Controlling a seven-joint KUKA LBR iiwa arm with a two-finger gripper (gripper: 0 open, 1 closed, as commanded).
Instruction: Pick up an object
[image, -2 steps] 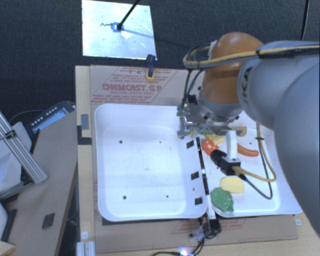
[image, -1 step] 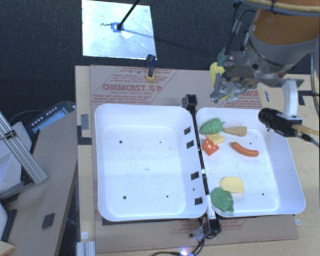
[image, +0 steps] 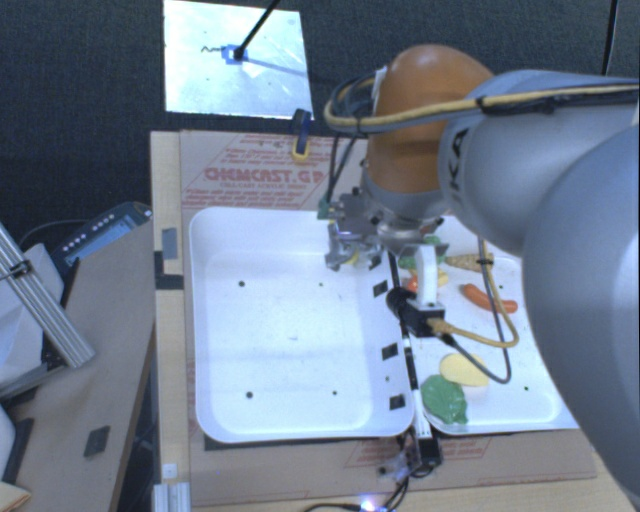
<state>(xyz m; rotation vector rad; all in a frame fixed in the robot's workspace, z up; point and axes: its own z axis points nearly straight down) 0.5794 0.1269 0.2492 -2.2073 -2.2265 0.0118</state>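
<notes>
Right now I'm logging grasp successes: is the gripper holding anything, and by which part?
Cannot be told. The gripper sits over the divider between the bins, mostly hidden under the arm; no object shows at it.

Grey arm (image: 560, 170), orange wrist band (image: 430, 85), yellow cable (image: 480, 335).

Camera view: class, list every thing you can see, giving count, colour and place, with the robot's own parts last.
Bins: two, white, side by side on the bench.
Green item: one, right bin, near corner.
Yellow item: one, right bin, just behind the green one.
Orange item: one, right bin, further back.
Cardboard sheet: one, brown, under the bins.
Arm: one, grey with orange band, from the right.
Gripper: one, above the bins' dividing edge.
</notes>
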